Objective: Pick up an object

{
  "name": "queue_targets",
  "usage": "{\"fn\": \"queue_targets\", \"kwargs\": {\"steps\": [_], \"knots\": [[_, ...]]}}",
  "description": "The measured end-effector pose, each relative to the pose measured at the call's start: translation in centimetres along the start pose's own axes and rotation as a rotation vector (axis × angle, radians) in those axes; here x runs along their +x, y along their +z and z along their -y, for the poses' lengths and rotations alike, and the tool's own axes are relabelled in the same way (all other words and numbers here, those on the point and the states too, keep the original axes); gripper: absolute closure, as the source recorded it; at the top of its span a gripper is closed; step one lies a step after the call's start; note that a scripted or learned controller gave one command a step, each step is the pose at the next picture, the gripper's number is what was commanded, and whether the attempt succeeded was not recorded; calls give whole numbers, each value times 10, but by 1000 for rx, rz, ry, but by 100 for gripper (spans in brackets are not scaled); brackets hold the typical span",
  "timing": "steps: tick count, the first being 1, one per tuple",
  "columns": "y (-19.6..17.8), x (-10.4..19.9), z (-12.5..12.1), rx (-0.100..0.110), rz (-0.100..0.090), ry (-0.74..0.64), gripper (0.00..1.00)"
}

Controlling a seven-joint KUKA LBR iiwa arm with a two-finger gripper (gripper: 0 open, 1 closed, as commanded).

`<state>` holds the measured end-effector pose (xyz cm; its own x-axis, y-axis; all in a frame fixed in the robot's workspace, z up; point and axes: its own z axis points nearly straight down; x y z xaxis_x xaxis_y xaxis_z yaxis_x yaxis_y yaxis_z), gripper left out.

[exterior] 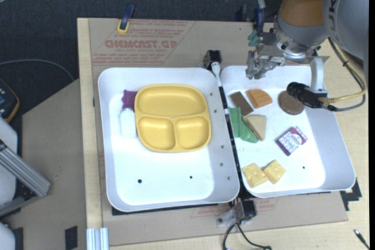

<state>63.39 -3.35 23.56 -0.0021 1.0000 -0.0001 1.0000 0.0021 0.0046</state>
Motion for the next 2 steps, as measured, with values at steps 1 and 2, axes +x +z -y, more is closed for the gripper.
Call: {"fn": "queue_targets", "kwargs": {"steps": [1,2], "knots": [[7,-5,-4,2,2,2,100],[21,3,2,8,0,2,100]]}}
